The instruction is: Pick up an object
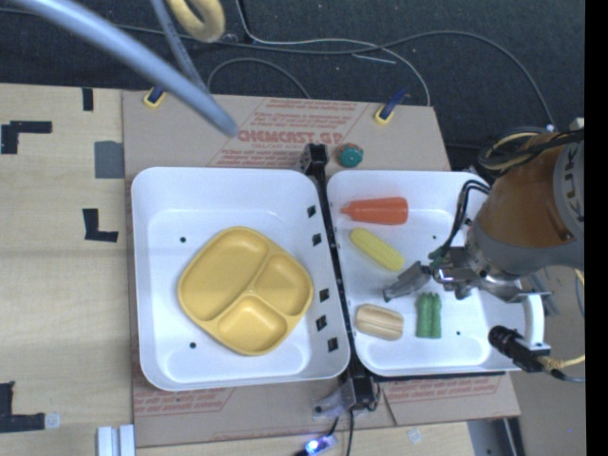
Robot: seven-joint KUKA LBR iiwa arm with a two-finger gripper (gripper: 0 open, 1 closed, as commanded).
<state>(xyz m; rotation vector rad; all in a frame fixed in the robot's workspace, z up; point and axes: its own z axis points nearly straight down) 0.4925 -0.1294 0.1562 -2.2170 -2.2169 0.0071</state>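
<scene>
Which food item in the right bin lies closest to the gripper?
The green vegetable, just below the gripper; the corn, bread roll and carrot lie farther off.

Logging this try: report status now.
End effector low in right bin, holding nothing seen. Green item beside it. Corn, bread roll close by.

Glossy plastic yellow plate (246,290); smooth white bins (152,255); matt cardboard sheet (285,126).

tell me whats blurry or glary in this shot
Camera view: the grey bar crossing the top left is soft, out of focus; the white bins look bright but keep detail; the carrot, corn and gripper are reasonably sharp.
</scene>
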